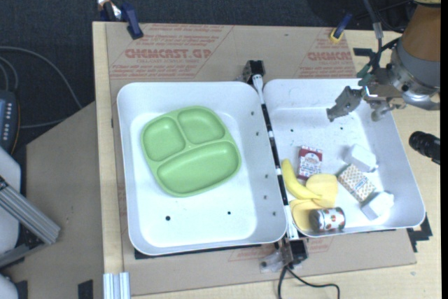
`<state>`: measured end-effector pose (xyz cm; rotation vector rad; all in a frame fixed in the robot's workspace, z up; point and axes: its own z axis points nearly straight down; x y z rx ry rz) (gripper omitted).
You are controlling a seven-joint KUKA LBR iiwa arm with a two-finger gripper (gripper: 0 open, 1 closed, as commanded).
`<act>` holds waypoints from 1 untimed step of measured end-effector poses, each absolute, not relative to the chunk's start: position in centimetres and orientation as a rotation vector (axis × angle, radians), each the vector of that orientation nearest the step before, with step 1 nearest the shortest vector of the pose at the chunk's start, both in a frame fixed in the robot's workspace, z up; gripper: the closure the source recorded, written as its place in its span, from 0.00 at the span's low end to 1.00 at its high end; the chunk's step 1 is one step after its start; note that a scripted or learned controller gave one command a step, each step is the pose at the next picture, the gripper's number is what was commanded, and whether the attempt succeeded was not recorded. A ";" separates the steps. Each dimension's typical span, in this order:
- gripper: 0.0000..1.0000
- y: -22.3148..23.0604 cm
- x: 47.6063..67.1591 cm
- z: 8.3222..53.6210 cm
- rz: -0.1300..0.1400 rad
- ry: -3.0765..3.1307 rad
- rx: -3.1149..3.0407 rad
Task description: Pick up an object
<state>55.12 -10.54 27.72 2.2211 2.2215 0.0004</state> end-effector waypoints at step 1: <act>0.00 -7.4 56.6 18.4 -0.001 2.223 2.222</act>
